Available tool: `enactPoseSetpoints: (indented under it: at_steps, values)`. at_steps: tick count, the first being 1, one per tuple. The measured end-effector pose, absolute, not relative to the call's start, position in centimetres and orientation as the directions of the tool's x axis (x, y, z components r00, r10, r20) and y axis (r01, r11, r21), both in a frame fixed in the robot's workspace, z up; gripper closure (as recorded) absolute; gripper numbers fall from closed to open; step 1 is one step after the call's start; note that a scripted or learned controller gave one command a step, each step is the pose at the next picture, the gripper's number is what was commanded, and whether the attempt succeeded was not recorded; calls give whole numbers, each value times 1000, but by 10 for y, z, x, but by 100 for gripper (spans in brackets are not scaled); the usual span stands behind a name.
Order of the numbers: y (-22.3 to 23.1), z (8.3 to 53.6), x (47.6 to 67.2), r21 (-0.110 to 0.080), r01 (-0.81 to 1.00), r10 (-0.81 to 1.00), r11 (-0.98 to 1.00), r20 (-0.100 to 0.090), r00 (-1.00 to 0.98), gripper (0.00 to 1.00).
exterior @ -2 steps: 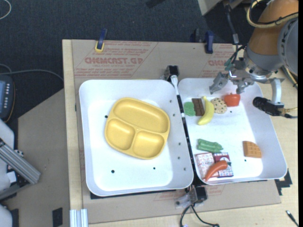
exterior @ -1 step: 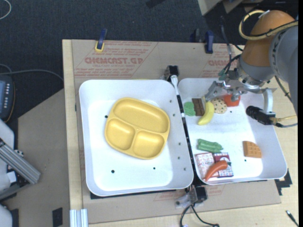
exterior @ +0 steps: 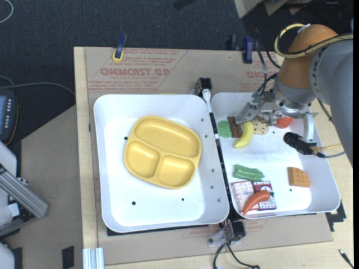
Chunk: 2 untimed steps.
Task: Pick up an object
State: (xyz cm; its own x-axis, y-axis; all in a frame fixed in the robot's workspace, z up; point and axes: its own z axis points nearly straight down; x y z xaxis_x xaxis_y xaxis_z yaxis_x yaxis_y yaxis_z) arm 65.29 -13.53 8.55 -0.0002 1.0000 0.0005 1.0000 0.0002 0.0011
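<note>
We see the gripper (exterior: 263, 112) low over the right bin's (exterior: 328, 192) far edge, near a banana (exterior: 244, 138); its grip we cannot tell.

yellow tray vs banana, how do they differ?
Bin: the yellow tray lies in the left bin; the banana lies in the right bin.
Size: the yellow tray is far bigger than the banana.
Shape: the tray is a wide dish with three compartments; the banana is a short curved piece.
Neighbours: the tray lies alone; the banana sits among other items, close under the gripper.
Both are yellow.

High slanted view over both bins (exterior: 106, 150)
</note>
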Motion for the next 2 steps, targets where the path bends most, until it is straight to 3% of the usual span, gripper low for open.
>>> enactPoseSetpoints:
  at_steps: [1,2]
  values:
    - [-136,100,655,9,1000,1000,1,-3,-1,100]
    - [-137,143,658,7,1000,1000,0,-2,0,100]
